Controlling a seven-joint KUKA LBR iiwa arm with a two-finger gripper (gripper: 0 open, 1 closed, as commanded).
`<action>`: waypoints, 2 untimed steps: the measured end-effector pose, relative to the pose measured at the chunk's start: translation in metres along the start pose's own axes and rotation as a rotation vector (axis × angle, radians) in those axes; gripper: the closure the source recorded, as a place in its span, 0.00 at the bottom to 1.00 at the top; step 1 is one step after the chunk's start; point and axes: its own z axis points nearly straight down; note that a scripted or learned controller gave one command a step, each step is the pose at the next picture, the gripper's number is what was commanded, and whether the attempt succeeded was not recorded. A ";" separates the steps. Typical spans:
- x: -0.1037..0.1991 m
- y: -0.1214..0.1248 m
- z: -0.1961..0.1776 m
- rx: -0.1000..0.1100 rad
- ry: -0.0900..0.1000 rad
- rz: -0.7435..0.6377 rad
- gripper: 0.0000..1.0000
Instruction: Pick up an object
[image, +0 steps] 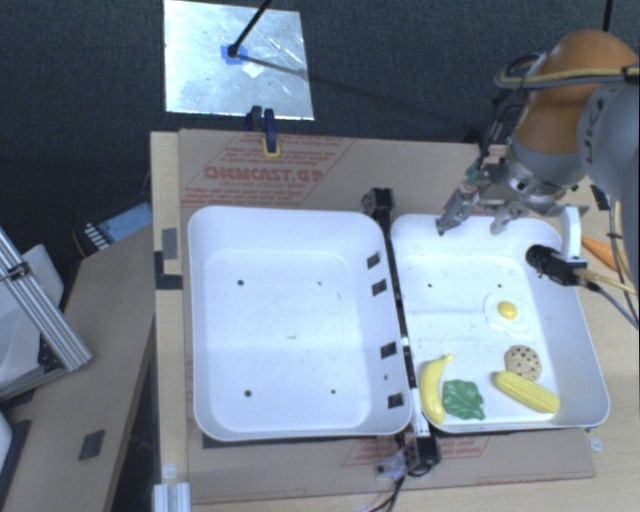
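Robotics lab: test bins (285, 225), clamped bench (300, 165).

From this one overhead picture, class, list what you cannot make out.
- Arm: cut off by the right edge of the camera view.
- Orange thing beside the right bin: cut off by the right edge.
- Green item by the banana: too small to identify.
- End effector: nothing between its fingers.

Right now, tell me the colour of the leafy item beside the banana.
Green, seen in the camera view.

Dark blue-black carpet (80, 110) surrounds the desk (130, 330), with a shiny metal sheet (238, 58) lying beyond a printed cardboard sheet (270, 170) and aluminium rails (35, 310) at left.
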 end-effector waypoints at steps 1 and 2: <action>0.071 0.010 -0.130 -0.016 0.001 -0.009 0.00; 0.144 -0.045 -0.139 0.000 0.003 -0.009 0.00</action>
